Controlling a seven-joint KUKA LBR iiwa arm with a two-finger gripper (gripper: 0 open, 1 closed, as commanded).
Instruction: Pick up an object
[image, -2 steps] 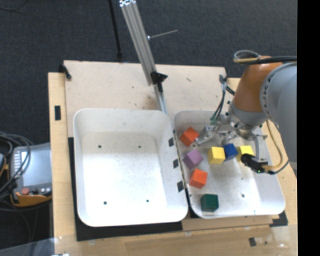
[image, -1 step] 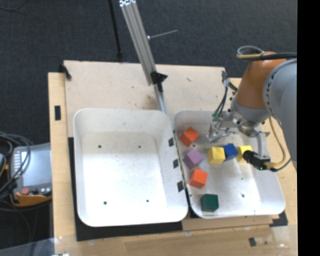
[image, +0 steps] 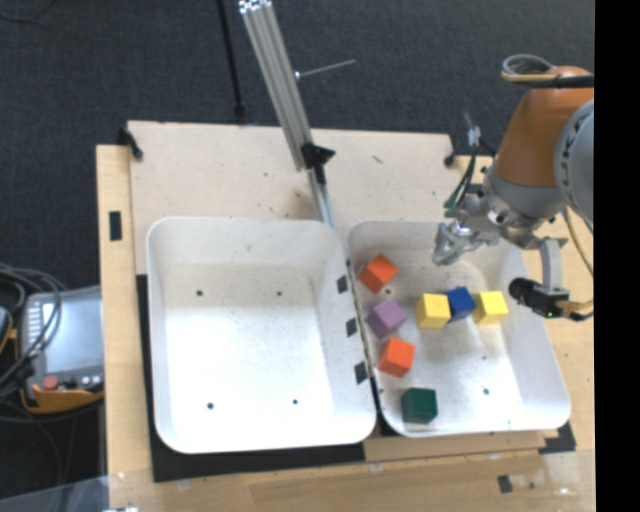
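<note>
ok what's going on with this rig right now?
The arm reaches in over the right bin, its hand hovering near the bin's back edge. Nothing sits between its fingers. Seven blocks lie in that bin: two orange, a purple, two yellow with a blue between them, and a green near the front. No pick has been made yet.

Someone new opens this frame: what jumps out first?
The cluster of coloured blocks in the right bin: two orange blocks, a purple block, two yellow blocks flanking a blue block, and a green block at the near edge. The gripper hangs over that bin's far side.
</note>
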